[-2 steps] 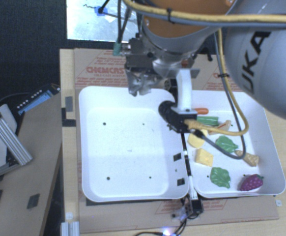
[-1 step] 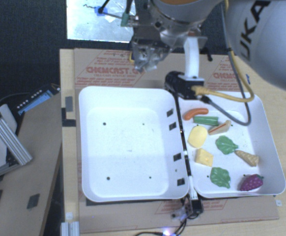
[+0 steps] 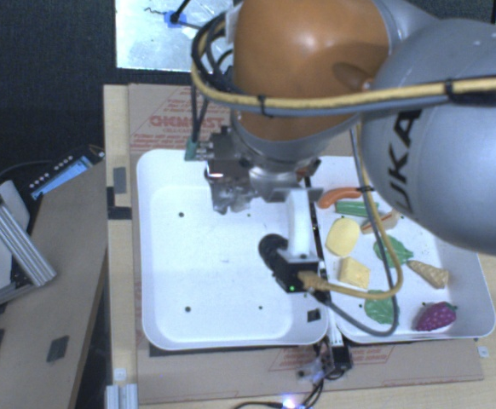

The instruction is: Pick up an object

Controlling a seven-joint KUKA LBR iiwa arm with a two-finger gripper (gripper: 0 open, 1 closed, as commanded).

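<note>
The glossy grey-and-orange arm [image 3: 316,58] fills the upper frame; its gripper [image 3: 227,198] hangs over the smooth left bin [image 3: 180,313], though I cannot tell how it is set. Plastic toy food, including a yellow wedge [image 3: 354,272] and a knobbly purple berry [image 3: 435,315], lies in the right bin [image 3: 478,313], lower right, on a tan cardboard-covered surface [image 3: 154,118].

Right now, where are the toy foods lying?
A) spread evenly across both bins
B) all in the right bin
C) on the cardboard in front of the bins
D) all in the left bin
B: the purple grapes, yellow cheese wedge and orange carrot all lie in the right bin.
</note>
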